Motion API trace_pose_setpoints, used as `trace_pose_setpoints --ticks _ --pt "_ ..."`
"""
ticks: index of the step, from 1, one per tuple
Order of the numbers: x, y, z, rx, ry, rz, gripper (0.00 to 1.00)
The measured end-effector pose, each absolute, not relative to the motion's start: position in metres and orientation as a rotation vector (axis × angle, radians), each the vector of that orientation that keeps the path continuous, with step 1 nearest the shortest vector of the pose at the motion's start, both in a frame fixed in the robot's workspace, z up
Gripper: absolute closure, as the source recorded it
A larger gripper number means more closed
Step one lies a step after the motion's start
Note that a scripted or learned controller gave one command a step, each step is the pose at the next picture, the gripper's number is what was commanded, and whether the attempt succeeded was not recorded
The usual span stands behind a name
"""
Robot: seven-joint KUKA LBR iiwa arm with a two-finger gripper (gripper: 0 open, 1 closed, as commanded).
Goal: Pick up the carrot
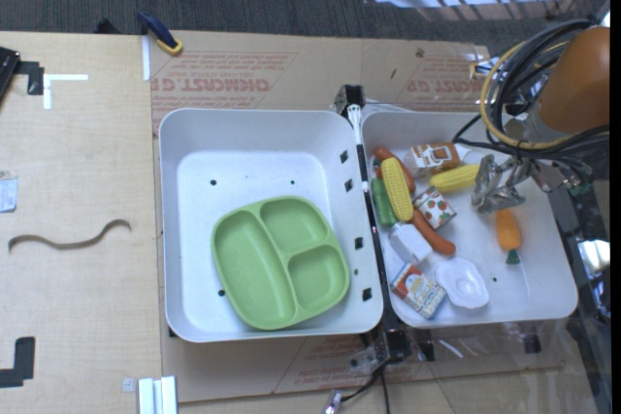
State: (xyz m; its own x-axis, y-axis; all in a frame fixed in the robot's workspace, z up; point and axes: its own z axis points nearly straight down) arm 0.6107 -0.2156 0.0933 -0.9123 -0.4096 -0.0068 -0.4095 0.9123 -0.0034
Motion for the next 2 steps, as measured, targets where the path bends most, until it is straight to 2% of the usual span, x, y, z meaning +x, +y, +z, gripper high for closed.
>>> trace_pose_setpoints --ticks 1,2 --pt "0.494 -0.222 0.092 -0.855 3.020 0.000 1.00" --pt "0.547 -0.164 0.161 -0.569 3.082 -0.001 1.00"
